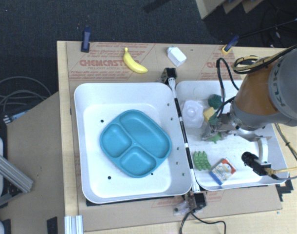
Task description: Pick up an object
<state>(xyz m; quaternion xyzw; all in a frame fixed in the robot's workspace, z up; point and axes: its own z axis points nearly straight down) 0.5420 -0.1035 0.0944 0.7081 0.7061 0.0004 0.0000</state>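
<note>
Our claw (213,128), whether open or closed we cannot tell, hangs low in the right bin (265,177), touching or just above a green toy (211,136).

We cannot make out the hand's (215,129) fingers: the arm (265,94) covers them from above, and the picture's right edge cuts the arm off. Just beneath the hand a green thing (213,137) peeks out, too hidden to name. Just above the hand, a yellow piece (209,113) and a dark green one (215,101) are half covered by cables. The pale lump (191,112) beside them is too blurred to identify.
</note>
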